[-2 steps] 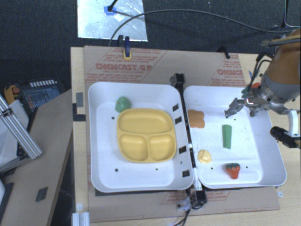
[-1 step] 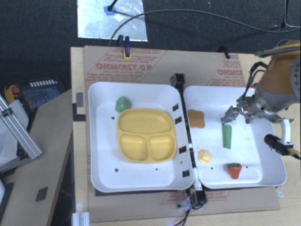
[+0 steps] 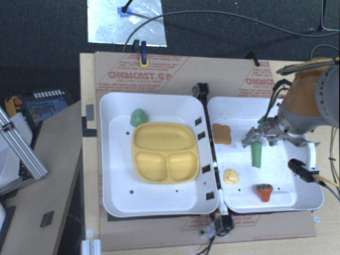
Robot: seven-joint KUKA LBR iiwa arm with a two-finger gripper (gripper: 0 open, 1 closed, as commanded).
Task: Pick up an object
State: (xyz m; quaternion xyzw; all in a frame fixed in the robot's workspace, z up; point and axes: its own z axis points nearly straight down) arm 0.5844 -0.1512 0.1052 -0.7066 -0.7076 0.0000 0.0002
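Gripper (image 3: 257, 142) fingers close around green stick (image 3: 256, 155).

The brown sheet (image 3: 159, 73) covering the desk bears red print: "CHEMCAST G P" reads near its far left corner, above the left bin. A second, slanted "CHEMCAST" mark (image 3: 260, 80) sits near the far right corner, partly cut off.

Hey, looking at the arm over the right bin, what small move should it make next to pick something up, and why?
Probably lower straight down: the gripper sits right above the top end of the green stick in the right bin, and that stick lies apart from the other items.
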